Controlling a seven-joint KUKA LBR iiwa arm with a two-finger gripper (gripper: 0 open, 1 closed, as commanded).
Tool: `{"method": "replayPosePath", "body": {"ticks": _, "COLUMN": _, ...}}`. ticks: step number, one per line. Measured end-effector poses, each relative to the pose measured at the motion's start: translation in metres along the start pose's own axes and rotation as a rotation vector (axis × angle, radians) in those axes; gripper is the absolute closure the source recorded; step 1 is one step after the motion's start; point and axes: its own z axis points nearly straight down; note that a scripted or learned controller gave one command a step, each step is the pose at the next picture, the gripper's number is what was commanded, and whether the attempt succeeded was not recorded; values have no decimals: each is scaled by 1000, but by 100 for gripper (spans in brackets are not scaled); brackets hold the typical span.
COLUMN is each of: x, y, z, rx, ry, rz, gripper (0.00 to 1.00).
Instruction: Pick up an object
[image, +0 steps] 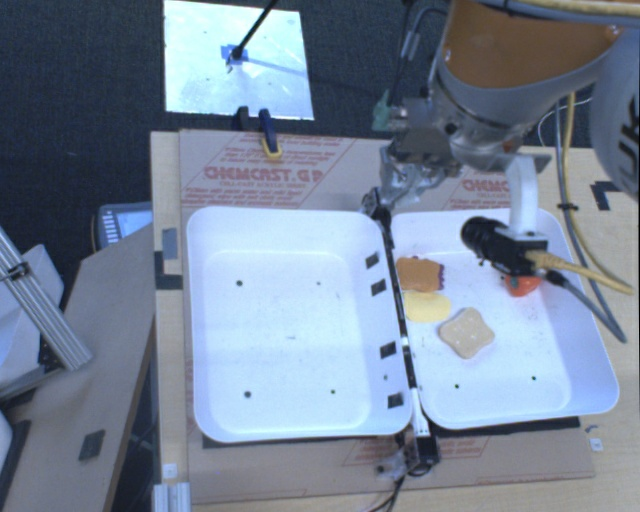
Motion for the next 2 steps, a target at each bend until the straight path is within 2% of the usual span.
{"method": "replayPosePath", "body": {"ticks": 1, "x": 78, "y": 47, "z": 24, "rx": 6, "ry": -2, "rz": 2, "gripper": 100}}
{"method": "replayPosePath", "body": {"ticks": 2, "x": 105, "y": 78, "z": 43, "rx": 5, "ry": -3, "rz": 6, "gripper": 100}}
